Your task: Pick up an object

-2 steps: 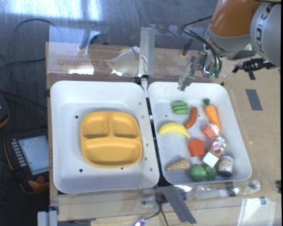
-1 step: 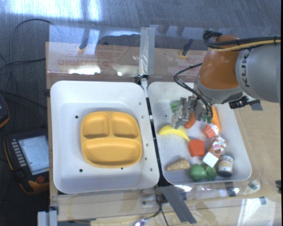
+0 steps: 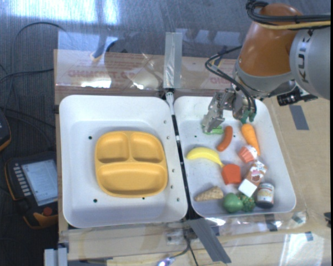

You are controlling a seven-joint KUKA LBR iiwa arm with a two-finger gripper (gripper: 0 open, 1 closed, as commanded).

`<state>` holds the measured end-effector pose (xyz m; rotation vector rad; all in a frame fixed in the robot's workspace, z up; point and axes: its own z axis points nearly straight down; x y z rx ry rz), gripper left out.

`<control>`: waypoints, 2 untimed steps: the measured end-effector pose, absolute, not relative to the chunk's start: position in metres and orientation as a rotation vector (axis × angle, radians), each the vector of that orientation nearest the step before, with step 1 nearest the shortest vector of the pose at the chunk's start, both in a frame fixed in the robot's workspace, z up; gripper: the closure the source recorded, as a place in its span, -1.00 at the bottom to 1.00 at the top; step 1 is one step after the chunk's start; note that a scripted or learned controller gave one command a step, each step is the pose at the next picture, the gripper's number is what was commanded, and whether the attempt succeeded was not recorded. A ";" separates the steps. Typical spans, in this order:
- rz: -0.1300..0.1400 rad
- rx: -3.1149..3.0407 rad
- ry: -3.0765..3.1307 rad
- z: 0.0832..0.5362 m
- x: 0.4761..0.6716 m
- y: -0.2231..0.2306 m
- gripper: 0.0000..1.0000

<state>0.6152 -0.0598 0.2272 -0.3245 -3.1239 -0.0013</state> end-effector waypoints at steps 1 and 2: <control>0.001 0.070 -3.136 0.162 0.549 -0.097 1.00; 0.000 0.070 -3.136 0.162 0.549 -0.097 -1.00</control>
